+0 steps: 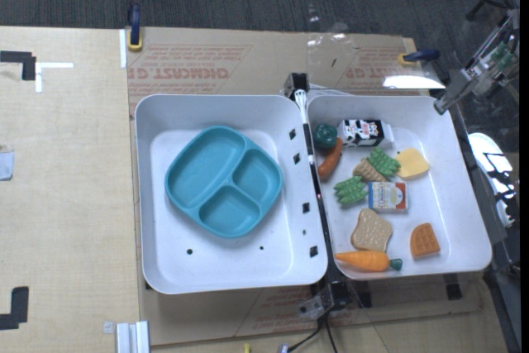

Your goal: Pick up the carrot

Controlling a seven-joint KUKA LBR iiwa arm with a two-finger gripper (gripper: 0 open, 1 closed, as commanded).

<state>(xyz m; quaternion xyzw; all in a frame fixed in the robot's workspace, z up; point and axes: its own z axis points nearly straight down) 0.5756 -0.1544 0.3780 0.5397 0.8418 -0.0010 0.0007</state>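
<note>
The carrot [362,261] lies flat against the front wall of the right bin [467,202]. It is orange, with a small green stub at its right end. A second, darker orange vegetable [331,160] with a dark green top leans near that bin's left wall. My gripper [447,100] hangs at the right bin's far right corner, over the rim and well away from the carrot. The arm behind it is partly cut off by the view's edge.
Around the carrot lie a bread slice [372,231], a waffle [424,241], a small carton [388,197], green vegetables [350,191], a cheese wedge [412,163] and a cow-print box [362,131]. The left bin [157,252] holds a teal divided plate [223,180].
</note>
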